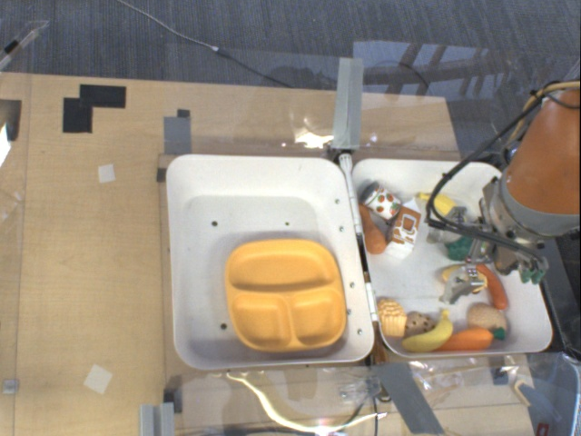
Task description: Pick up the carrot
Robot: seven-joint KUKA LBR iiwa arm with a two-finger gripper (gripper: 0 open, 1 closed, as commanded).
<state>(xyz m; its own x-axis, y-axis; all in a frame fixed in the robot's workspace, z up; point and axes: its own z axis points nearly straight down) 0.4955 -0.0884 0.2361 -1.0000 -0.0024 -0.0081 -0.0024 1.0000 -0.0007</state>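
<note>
An orange tapered carrot (470, 339) lies along the front wall of the right bin (543, 334), beside a yellow banana (431, 334). A second, redder tapered piece (496, 291) lies a little further back, with a green piece (465, 247) behind it. My gripper (463, 282) hangs low over the right bin, just left of the redder piece and above the orange carrot. Nothing is visibly held. The arm's orange band and grey wrist cover the bin's right side.
The right bin also holds a brown sausage (373, 230), a white carton (404, 228), a yellow fruit (442, 205), a potato (487, 317) and a ridged pastry (391, 314). A yellow divided plate (286, 293) lies in the left bin (195, 243).
</note>
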